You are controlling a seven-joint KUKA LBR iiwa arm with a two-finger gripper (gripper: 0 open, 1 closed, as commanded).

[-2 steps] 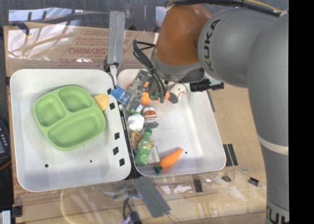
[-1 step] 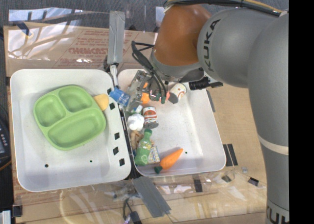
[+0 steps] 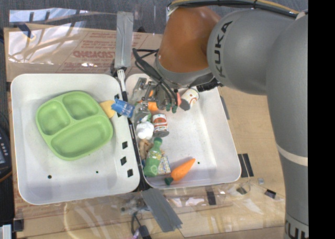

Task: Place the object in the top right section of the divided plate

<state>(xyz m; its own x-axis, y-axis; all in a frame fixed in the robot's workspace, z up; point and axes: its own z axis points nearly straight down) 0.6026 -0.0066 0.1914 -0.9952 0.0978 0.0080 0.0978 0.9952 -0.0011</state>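
The green divided plate (image 3: 74, 124) lies in the left bin (image 3: 31, 175), all three of its sections bare; its top right section (image 3: 79, 106) is the small one nearest the bins' shared wall. My gripper (image 3: 152, 95) hangs under the orange-banded wrist, low over the far left corner of the right bin (image 3: 209, 143). Around it lies a cluster of objects: a small orange piece (image 3: 152, 106), a red-and-white can (image 3: 159, 123) and a white lump (image 3: 145, 128). A yellow piece (image 3: 107, 108) and a blue object (image 3: 124, 108) sit by the shared wall, just right of the plate.
A baseball (image 3: 190, 96) rests near the wrist. A green bottle (image 3: 153, 159) and a carrot (image 3: 181, 170) lie at the right bin's front. The arm's bulk covers the right bin's far side. Cardboard and plastic sheet lie behind the bins.
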